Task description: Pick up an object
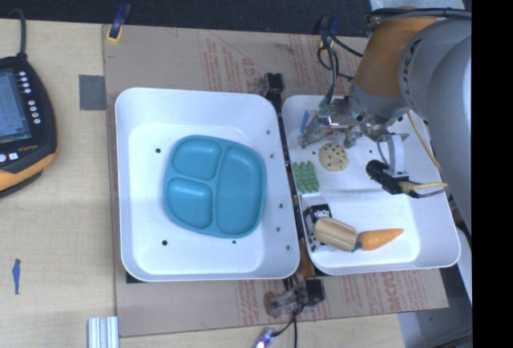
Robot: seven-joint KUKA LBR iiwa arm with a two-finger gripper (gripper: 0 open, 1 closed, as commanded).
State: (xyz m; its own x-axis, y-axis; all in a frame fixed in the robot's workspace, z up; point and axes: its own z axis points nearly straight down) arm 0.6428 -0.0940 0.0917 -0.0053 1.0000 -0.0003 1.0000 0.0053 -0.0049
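Currently your gripper (343, 130) sits low at the far end of the right bin (433, 258), just beside the cookie (333, 155), probably lined up for it; you cannot tell whether it is open or closed

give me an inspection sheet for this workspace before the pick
surface: cardboard sheet on a wooden bench, bearing the left bin and right bin side by side
job's things: in the right bin, a dotted cookie, green ridged piece, carrot, tan roll against the carrot's thick end, small black piece, blue piece
clutter: blue divided plate in the left bin
grippers: gripper over the right bin's far end, just beyond the cookie; grasp cannot be told
cables: black cable behind the right bin
surroundings: teach pendant at left; grey tape patch; blue clamp
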